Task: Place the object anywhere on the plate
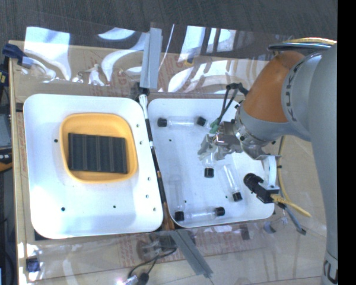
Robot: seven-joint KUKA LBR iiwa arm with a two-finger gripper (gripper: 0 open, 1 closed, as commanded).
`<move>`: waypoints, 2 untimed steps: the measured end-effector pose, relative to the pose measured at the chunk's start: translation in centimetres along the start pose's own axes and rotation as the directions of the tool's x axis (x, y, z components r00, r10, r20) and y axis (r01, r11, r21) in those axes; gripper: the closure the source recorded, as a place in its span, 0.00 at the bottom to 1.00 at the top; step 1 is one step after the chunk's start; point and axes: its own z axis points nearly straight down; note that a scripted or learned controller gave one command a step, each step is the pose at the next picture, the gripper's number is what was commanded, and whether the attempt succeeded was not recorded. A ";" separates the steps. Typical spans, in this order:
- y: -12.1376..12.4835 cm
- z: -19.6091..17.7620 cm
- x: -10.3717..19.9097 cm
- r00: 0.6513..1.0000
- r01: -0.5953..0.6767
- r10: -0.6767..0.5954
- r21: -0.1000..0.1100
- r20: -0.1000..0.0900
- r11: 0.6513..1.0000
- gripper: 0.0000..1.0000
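Two white bins sit side by side below you: the left bin (41, 212) carries the yellow plate (98, 146) with a dark ribbed panel (98, 153) at its centre, and the right bin (184, 159) holds the gripper (212, 149) and several clear tubes with black caps. You see the gripper low over the middle of the right bin, reaching in from the grey arm (296, 100) with its orange band (273, 79). Whether it is spread or closed, you cannot tell; glare and clear plastic blur that spot. One tube (231, 183) lies just below and to the right of the gripper, and a single black cap (208, 172) sits just beneath the gripper. Another tube (181, 122) rests above and to the left of it, near the bin's far wall. A third tube (199, 215) lies well below it, along the near wall. The plate stands well to the gripper's left, across the divider between the bins.
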 end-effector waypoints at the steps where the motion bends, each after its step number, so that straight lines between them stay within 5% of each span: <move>1: -5.7 1.3 0.7 0.997 0.082 -0.082 0.001 0.000 0.997 1.00; 2: -5.9 -2.0 4.8 0.992 0.126 -0.126 -0.002 0.002 0.992 1.00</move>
